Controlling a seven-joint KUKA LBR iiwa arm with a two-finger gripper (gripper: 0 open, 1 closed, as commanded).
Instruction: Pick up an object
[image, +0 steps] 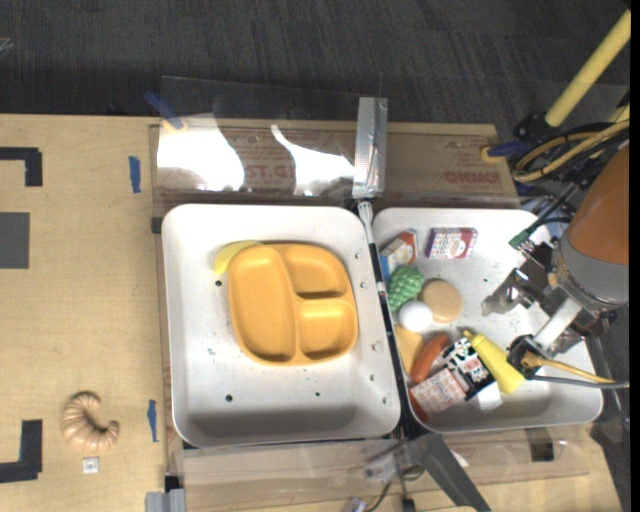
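My gripper (512, 325) hangs over the right part of the right bin (500, 228), on the grey arm with its orange band (610, 235). Its two fingers point left and stand apart, open, with bare bin floor between them. Just left of it lie a yellow bottle (497, 362), a black-and-white patterned item (462, 357), a red packet (440, 390) and an orange-red piece (430, 352). Further back sit a tan round object (441, 298), a white ball (414, 317), a green bumpy object (404, 285), a small red box (398, 250) and a purple-and-white box (451, 243).
The left bin (195, 300) holds an orange divided tray (290, 300) with a yellow piece (226, 253) poking out behind it. A tan curled object (90, 420) lies on the bench at the far left. A thin yellow rod (575, 373) and cables (560, 150) lie by the arm.
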